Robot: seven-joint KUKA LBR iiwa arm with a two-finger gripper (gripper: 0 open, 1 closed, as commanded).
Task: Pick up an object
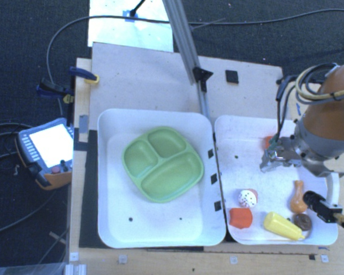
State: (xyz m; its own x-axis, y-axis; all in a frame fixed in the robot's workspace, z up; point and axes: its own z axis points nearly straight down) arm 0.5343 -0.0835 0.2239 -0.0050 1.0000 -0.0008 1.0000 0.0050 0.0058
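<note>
Pincer (274, 162) hangs low over the far part of the right bin (237, 130); whether it is released or clenched I cannot tell. Nearly every piece lies along the near edge: yellow piece (283, 226), orange block (241, 217), spotted ball (248, 197). Closing where it hangs risks an empty grab.

You're looking down on a pale wooden bench (164, 80) set on dark carpeted floor (32, 30). Black cables (62, 29) snake across the carpet on your left, where a teach pendant (46, 151) with a lit screen lies beside the bench. A grey metal pole (182, 32) slants in from the top, and blue clamps (76, 74) grip the bench's left edge
</note>
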